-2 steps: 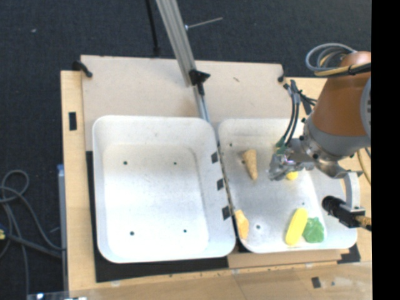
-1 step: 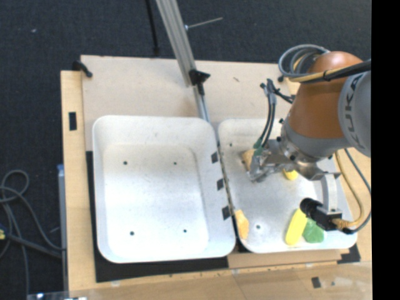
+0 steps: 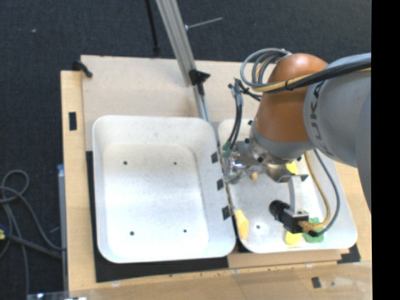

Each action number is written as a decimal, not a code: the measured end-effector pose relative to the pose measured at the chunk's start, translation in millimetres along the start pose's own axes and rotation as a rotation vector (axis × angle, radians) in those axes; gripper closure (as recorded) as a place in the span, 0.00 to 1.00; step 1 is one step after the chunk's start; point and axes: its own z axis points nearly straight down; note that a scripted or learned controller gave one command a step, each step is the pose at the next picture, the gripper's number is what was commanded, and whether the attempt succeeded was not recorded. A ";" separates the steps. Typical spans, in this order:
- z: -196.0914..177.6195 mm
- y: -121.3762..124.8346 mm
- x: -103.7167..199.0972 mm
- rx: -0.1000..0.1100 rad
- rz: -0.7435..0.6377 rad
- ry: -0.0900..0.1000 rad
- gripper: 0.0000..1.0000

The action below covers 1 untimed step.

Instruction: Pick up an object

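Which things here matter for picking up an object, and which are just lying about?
For the job: right bin, left yellow piece, front yellow piece, green piece.
Lying about: left bin, metal pole, floor cables.

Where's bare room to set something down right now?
The left bin is bare across its whole floor. The right bin is crowded: the arm hangs over it, and a yellow piece and a green piece lie along its near edge.

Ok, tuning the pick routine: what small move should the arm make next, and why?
Probably shift toward the yellow piece by the right bin's inner wall, then lower: the gripper hangs over that bin, near the same wall.
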 end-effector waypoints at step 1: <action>7.6 13.4 56.9 -0.002 0.000 0.000 1.00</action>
